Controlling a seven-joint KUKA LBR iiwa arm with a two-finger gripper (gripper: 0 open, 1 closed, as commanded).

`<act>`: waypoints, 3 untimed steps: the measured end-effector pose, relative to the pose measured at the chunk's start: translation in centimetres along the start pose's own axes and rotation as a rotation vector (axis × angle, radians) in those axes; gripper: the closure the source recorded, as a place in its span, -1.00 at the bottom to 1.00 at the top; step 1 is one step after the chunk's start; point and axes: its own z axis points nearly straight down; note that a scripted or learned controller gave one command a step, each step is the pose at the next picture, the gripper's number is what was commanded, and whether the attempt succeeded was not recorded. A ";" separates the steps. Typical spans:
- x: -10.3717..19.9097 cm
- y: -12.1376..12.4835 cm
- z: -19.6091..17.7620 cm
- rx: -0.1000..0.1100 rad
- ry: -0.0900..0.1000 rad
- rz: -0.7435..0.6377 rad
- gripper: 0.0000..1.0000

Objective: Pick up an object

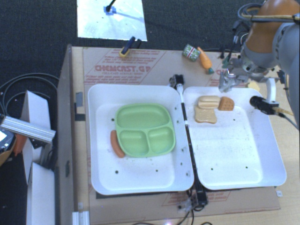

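My gripper (227,84) hangs over the far edge of the right bin (234,172), just above and behind a small brown waffle-like piece (226,104). Beside that piece lie a pale bun-shaped piece (208,101) and a tan bread slice (206,115). In the left bin (101,172) sits a green divided plate (144,130) with a red-orange sausage (116,144) at its left edge. Nothing shows between the fingers.
Behind the bins on the cardboard lie a toy carrot (205,59), a small green can (191,52) and a yellow-and-black clip (128,48). A black clamp (177,81) sits at the bins' shared far rim. Cables and white brackets stand at the left.
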 end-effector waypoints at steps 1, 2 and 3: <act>-1.7 -0.4 -0.1 0.000 0.000 0.001 1.00; 3.7 -3.7 2.5 0.002 0.003 -0.003 1.00; 5.8 -3.1 2.0 0.000 0.002 -0.003 1.00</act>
